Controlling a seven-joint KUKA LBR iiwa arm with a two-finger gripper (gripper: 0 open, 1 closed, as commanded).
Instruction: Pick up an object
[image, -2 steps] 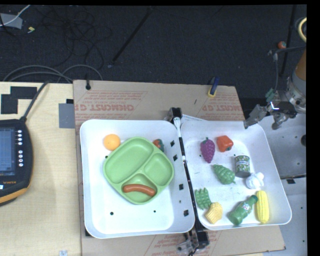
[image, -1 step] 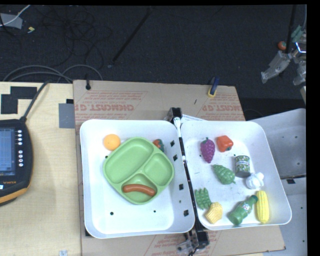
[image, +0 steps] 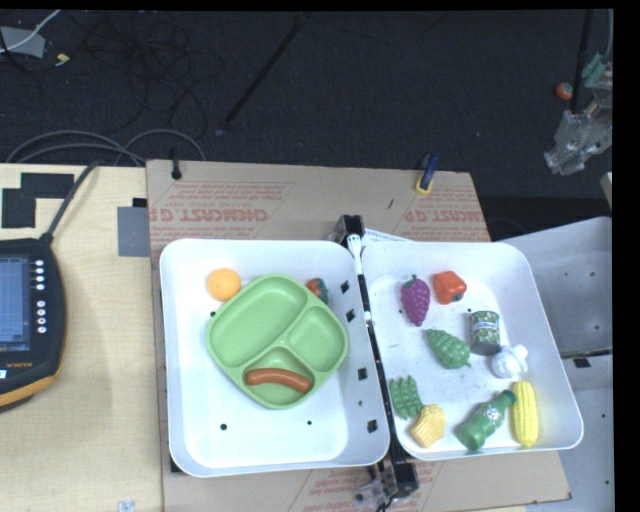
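The right bin (image: 545, 300) holds several toy foods: purple grapes (image: 415, 298), a red pepper (image: 449, 287), a dark green can (image: 485, 331), a bumpy green vegetable (image: 447, 348), a small white item (image: 508, 362), a yellow corn cob (image: 524, 412), a green bottle (image: 482, 423), a short yellow corn piece (image: 428, 426) and a leafy green piece (image: 405, 396). In the left bin (image: 185, 400) lie an orange (image: 223, 284) and a green divided plate (image: 277, 335) with a sausage (image: 279, 378) in it. My gripper (image: 568, 152) hangs at the far upper right, well away from both bins and over the dark floor.
A small red and green item (image: 316, 288) sits at the plate's far edge. A teach pendant (image: 25, 315) lies on the bench at the left. A blue and yellow clip (image: 427, 172) stands on the cardboard behind the bins. Cables run across the dark floor at the back.
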